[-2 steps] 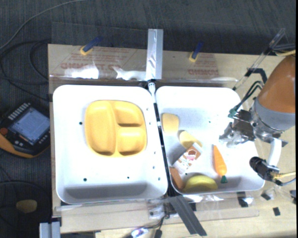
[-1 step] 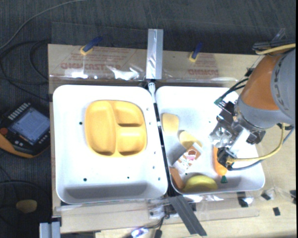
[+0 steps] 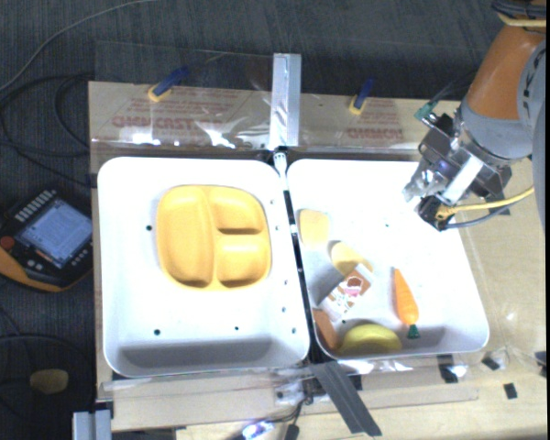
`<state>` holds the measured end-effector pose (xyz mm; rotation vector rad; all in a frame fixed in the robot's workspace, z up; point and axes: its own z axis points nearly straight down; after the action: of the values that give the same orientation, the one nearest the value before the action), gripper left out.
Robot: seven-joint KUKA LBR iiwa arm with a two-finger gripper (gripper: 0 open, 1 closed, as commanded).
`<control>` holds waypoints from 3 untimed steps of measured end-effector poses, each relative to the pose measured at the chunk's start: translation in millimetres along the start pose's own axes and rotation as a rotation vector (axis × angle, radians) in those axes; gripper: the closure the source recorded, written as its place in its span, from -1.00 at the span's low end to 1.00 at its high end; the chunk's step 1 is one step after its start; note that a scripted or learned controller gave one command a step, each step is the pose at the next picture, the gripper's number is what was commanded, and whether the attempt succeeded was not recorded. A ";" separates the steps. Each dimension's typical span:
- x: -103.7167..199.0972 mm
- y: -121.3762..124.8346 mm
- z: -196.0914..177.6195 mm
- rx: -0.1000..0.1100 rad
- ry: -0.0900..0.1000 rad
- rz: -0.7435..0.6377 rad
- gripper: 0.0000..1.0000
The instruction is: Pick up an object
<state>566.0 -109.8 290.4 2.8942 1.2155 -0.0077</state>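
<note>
In the right bin point(image 3: 376, 191) lie several small items: an orange carrot point(image 3: 403, 299) near the right wall, a yellow lemon-like piece point(image 3: 370, 338) at the front, a white packet with a red label point(image 3: 346, 294), a pale yellow block point(image 3: 346, 257) and a cream slice point(image 3: 313, 221). My gripper point(image 3: 428, 193) hangs over the bin's upper right part, above and to the right of the items, touching none of them. Nothing shows between its fingers.
The left bin point(image 3: 128, 319) holds a yellow divided tray point(image 3: 213, 235). A metal divider point(image 3: 285, 99) stands between the bins at the back. A handheld pendant point(image 3: 41, 236) lies on the floor to the left. Yellow cable point(image 3: 481, 209) loops from the wrist.
</note>
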 end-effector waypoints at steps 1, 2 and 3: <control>-48.0 -15.1 51.4 0.003 0.000 -0.137 1.00; 32.0 12.4 15.4 0.001 0.000 0.033 1.00; -29.8 -34.4 62.2 0.004 0.002 -0.221 1.00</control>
<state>520.4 -107.3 228.4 2.7467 1.5301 -0.0074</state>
